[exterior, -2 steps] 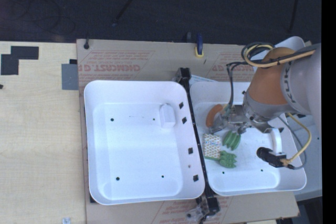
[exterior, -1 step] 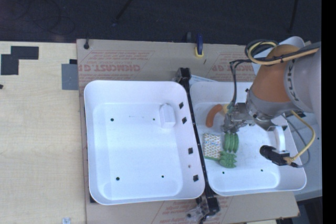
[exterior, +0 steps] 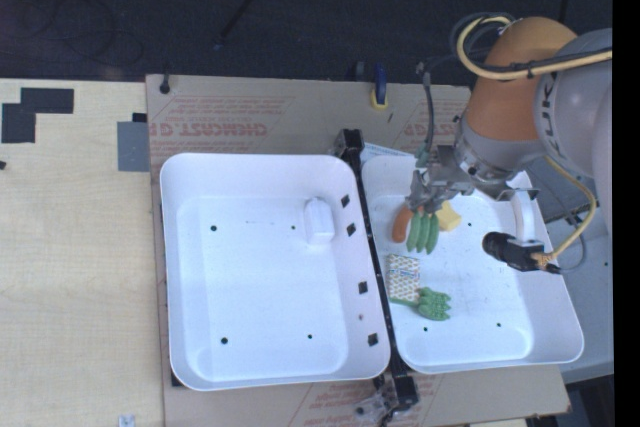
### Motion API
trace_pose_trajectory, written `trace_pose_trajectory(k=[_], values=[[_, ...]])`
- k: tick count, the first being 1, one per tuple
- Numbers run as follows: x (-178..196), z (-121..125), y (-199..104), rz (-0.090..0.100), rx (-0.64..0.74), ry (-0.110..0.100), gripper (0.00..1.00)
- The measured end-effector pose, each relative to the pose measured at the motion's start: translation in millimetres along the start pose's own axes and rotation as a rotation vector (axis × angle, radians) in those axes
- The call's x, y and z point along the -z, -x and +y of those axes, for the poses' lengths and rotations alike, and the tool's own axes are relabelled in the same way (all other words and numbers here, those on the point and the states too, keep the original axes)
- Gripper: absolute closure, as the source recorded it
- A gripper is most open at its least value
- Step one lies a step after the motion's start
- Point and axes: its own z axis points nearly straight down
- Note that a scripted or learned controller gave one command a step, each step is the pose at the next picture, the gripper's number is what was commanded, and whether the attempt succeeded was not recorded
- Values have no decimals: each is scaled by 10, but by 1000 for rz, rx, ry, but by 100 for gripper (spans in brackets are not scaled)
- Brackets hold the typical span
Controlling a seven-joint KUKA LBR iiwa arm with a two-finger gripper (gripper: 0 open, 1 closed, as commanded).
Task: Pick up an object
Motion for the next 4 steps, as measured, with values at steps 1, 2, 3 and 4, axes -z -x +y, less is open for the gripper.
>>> trace_pose_trajectory(k=[1, 2, 3, 4], values=[[1099, 279, -327, -1, 0, 6, 100], [1814, 405, -1114, 0, 1, 0, 100], [2188, -492, -1991, 0, 0, -10, 100], [1897, -1292, -2122, -3, -3, -14, 100]])
